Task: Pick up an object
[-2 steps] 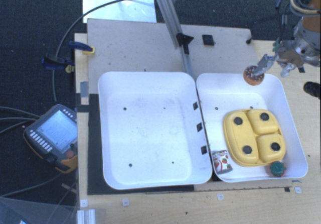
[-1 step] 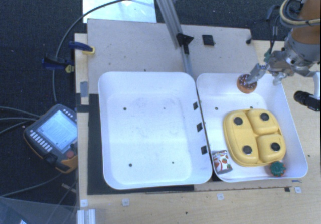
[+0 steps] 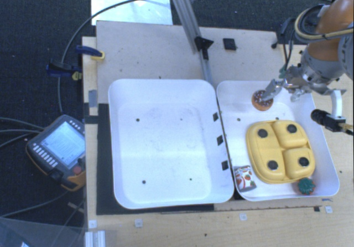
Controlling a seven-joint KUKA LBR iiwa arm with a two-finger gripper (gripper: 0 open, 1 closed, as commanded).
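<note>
A: Camera view. State the end effector position.

B: It sits low over the far end of the right bin, its tip touching or just above the round brown object. Whether its two prongs are apart or together cannot be told; nothing is visibly clamped.

A: Why that placement?

B: Judged as an approach to a grasp: the brown object lies apart from the other items, so access is clear.

A: Orientation of the brown object?

B: Flat and roughly round; no long axis is discernible.

A: Other contents?

B: A yellow four-section tray right of centre, long axis near to far; a small printed packet and a green item at the near edge. The left bin adjoins on the counter.
</note>
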